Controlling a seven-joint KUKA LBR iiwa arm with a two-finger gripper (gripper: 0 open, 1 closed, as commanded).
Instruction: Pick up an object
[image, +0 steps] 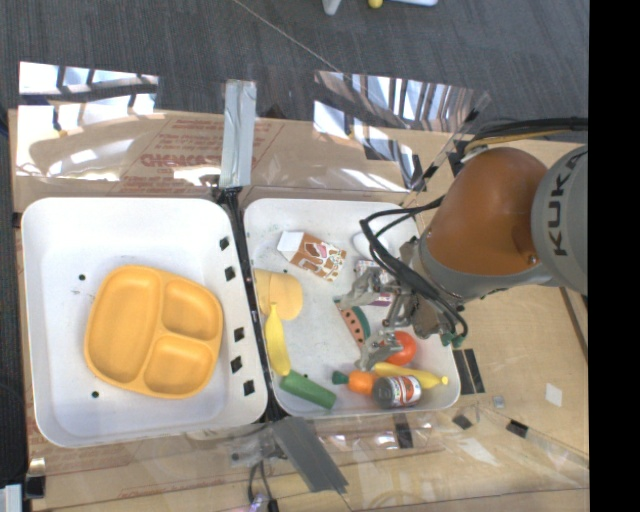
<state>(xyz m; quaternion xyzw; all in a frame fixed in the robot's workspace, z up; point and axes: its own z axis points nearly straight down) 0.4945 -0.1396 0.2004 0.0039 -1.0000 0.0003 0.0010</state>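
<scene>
Gripper (378, 322), lowered into the right bin (330, 215) from the right, its metal linkage spread over the bin's middle right; whether it is open or closed cannot be told, and nothing is seen held in it. Near row of the right bin, left to right: green block (308, 391) by the near-left corner, small orange carrot-like piece (358, 380), dark bottle with a red-and-white label (398, 390), and a yellow banana-shaped piece (418, 376) just behind the bottle. One step farther: red-orange round item (401, 347) touching or just under the gripper's near side, and a watermelon-slice toy (352, 324) just left of it. Along the left wall: long yellow banana (276, 342), with a pale yellow flat piece (283, 294) beyond it. Far part: white-and-brown carton (313, 254), well clear of the gripper. Left bin (60, 225): yellow divided tray (152, 330). Likely target: the red-orange item or the watermelon slice, both right at the gripper. Risks, as judged: crowded near corner may cause a neighbour to be nudged or two pieces caught together; round item may roll or squeeze out on closing; thin slice may stay flat on the bin floor.
</scene>
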